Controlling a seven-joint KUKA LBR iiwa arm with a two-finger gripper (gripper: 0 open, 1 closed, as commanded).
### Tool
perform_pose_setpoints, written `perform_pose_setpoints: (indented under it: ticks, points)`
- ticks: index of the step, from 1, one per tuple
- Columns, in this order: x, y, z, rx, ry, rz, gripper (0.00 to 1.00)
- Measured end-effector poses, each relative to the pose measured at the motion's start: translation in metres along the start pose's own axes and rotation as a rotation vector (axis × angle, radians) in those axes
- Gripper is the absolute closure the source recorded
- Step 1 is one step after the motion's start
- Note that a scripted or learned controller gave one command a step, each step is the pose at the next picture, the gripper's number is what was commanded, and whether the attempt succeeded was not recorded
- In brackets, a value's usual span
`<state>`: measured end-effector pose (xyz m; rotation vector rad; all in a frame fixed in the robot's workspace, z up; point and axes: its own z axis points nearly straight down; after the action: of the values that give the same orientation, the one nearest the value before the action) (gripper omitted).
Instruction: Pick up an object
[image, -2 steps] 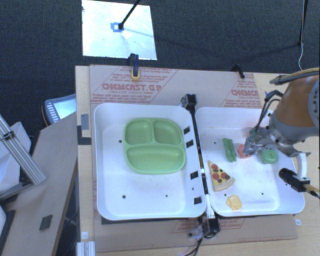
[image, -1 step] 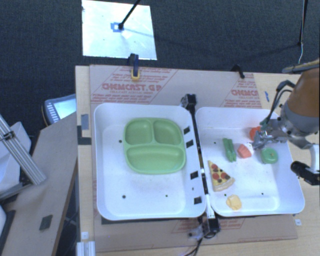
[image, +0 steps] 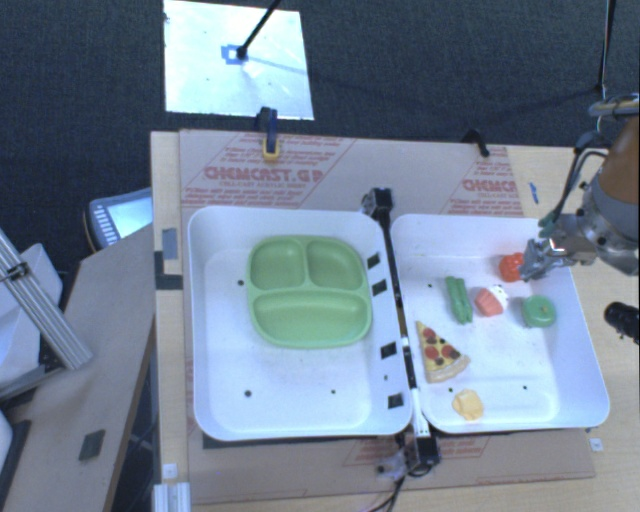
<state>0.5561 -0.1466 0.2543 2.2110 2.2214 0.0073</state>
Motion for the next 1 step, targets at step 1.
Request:
perform_pose_setpoints:
  ticks: [1]
  points:
    - [0.0588, 0.0101, 0.0122, 0.006, 0.003, -0.005, 1.00]
